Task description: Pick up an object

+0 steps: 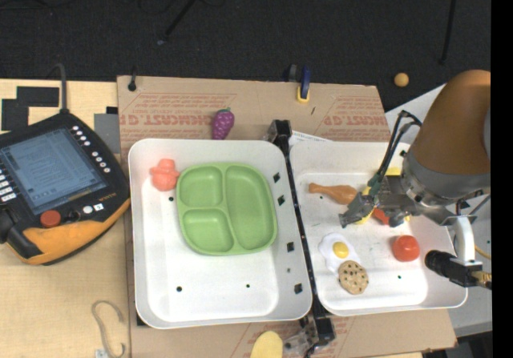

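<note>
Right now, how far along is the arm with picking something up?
Done: the gripper is down inside the right bin, beside the brown toy. In hand: nothing visibly between its fingers. Left: gripping and lifting; the tomato, egg and cookie lie untouched.

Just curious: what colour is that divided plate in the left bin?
Light green, plain; the divided plate shows clearly in the camera view.

Claw finger state unclear; yellow object cut off.

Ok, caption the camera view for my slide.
Arm's hand low in right bin by drumstick, egg, cookie, tomato; green tray left.
</note>
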Motion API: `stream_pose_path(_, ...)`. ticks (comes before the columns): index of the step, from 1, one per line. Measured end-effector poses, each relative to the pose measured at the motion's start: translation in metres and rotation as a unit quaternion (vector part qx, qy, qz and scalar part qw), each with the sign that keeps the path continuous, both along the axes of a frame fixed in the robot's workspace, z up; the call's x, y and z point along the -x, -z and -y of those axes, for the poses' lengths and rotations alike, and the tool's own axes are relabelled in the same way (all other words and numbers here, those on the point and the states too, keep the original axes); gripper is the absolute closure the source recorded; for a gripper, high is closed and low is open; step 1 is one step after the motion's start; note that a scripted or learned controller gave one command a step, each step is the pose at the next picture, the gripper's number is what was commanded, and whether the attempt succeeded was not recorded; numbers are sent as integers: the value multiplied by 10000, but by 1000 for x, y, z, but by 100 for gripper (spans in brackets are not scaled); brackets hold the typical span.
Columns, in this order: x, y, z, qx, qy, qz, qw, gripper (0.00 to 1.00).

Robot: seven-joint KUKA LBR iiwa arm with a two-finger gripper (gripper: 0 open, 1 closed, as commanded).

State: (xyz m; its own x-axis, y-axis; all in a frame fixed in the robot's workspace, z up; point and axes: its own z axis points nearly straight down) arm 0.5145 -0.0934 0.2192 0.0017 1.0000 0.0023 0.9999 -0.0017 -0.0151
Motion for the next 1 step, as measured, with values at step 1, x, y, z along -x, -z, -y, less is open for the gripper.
stream_pose_path(1,-2,-6,0,5,-9,57,10000,0)
